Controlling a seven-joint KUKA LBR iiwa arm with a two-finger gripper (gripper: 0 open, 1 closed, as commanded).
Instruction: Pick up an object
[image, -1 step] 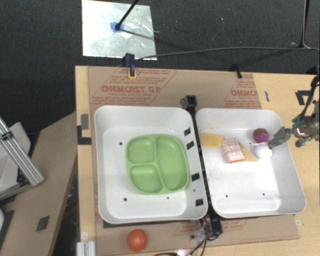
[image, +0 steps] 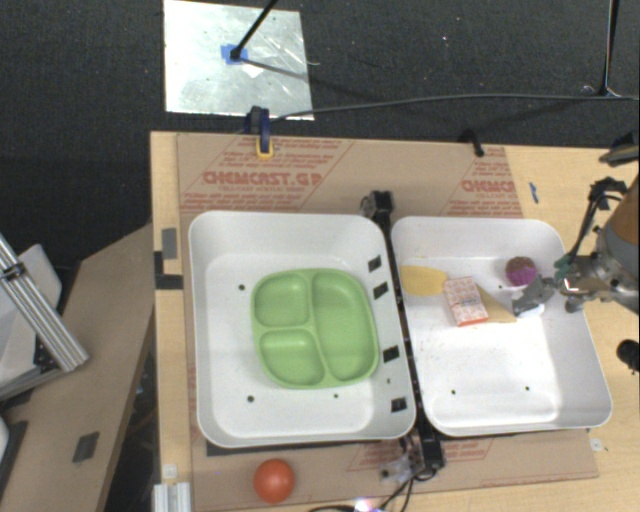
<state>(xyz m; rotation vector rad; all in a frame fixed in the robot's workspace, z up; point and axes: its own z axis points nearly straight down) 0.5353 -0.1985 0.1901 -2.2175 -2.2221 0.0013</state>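
Camera view looks down at a slant on two white bins set side by side on the worktop (image: 330, 165). The left bin (image: 215, 300) carries a green divided tray (image: 315, 328). The right bin (image: 520, 400) carries a pink-and-white packet (image: 465, 300), a pale yellow flat piece (image: 424, 280) and a purple ball (image: 521, 269). The gripper (image: 535, 298) is seen low at the right bin's right side, just beside the purple ball and near the packet. How its grasping part stands cannot be told, and nothing is seen held or lifted. An orange ball (image: 273, 480) lies on the worktop outside the bins. The pick is judged not yet made; the grasp and lift remain to be done.
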